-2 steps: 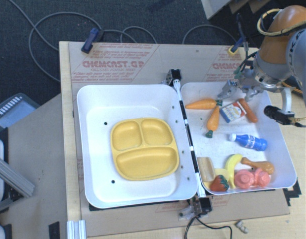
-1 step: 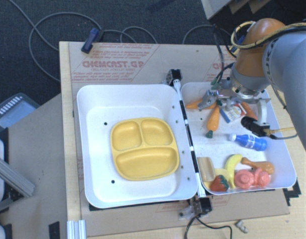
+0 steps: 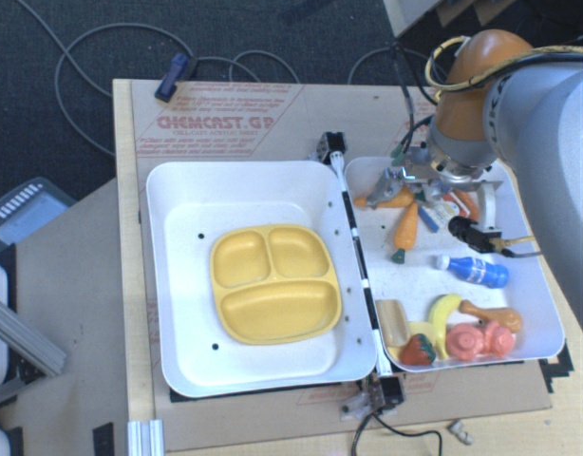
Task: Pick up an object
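The arm (image 3: 534, 93) occupies the upper right of the frame and lies nearest the camera. Its end effector (image 3: 426, 180) hangs low over the upper part of the right bin (image 3: 548, 335). Whether it is open or closed cannot be determined from this view.

Candidate objects lie in the right bin. An orange carrot (image 3: 404, 228) lies just below the end effector. A blue bottle (image 3: 474, 270) lies at centre right. A yellow banana (image 3: 441, 310), a red strawberry (image 3: 418, 350), a pink toy (image 3: 479, 339) and a tan block (image 3: 394, 323) crowd the lower part.

Risks:
- The small items under the end effector sit close together. A descent may pinch two at once or push one aside.
- The carrot is tapered and appears smooth. It may slip from a closing grasp.
- The bin wall (image 3: 356, 245) is near. A misaligned approach may strike it.

The left bin (image 3: 178, 283) holds a yellow divided plate (image 3: 274, 282). Both bins rest on a bench (image 3: 225, 122) covered with printed brown sheet. Cables (image 3: 102, 55) trail over dark carpet in the upper left.
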Controlling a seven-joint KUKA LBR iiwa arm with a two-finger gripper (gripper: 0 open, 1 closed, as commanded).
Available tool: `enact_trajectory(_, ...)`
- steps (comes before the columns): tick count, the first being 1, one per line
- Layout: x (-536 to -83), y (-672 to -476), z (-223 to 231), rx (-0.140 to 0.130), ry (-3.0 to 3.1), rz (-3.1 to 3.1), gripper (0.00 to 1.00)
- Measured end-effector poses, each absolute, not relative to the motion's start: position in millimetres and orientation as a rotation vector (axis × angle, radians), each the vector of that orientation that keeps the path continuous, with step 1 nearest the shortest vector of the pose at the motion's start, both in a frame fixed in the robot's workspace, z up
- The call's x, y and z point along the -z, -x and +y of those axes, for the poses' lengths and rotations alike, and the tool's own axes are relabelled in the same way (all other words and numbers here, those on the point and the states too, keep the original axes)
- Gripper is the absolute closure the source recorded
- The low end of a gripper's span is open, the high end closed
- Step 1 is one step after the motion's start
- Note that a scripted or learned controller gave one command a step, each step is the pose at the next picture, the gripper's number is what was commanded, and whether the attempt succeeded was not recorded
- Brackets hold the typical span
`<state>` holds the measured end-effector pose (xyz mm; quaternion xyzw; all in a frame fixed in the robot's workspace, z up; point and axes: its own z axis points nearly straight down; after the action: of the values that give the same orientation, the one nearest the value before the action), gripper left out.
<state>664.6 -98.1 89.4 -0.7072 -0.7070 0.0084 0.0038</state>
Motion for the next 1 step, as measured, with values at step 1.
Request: enact_trajectory(1,-88.6,-664.7,-102.7,-0.02,2.211,-2.215,0.0)
